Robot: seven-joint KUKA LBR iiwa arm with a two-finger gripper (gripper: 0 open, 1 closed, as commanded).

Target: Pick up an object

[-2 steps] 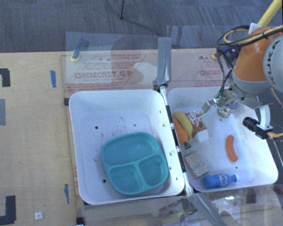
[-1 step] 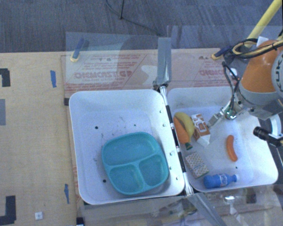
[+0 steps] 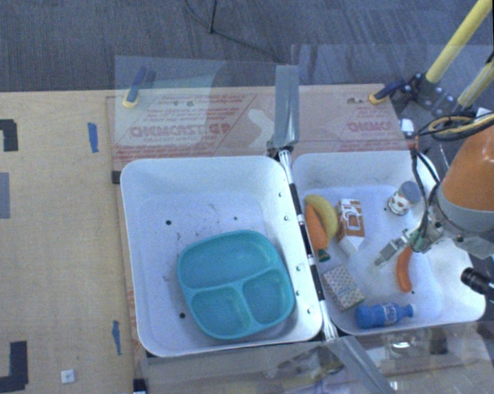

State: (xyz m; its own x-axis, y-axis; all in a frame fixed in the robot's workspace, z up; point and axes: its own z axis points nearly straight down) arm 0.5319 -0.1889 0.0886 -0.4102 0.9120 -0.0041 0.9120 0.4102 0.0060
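Note:
The right bin (image 3: 376, 163) holds several small objects. A yellow banana (image 3: 324, 213) and an orange carrot (image 3: 315, 228) lie by its left wall. Beside them is a white and orange box (image 3: 352, 222). A speckled block (image 3: 342, 286) and a blue bottle (image 3: 383, 314) lie near the front. A small round grey and white item (image 3: 401, 201) sits at the back. My gripper (image 3: 391, 252) hangs low in the middle right of this bin, just above and left of a slim orange piece (image 3: 405, 272). Nothing shows in its grasp.
The left bin (image 3: 149, 196) holds a teal divided plate (image 3: 233, 283) toward its front right. The arm's orange band (image 3: 475, 174) and cables hang over the right bin's far right side. A metal divider (image 3: 286, 117) stands behind the bins.

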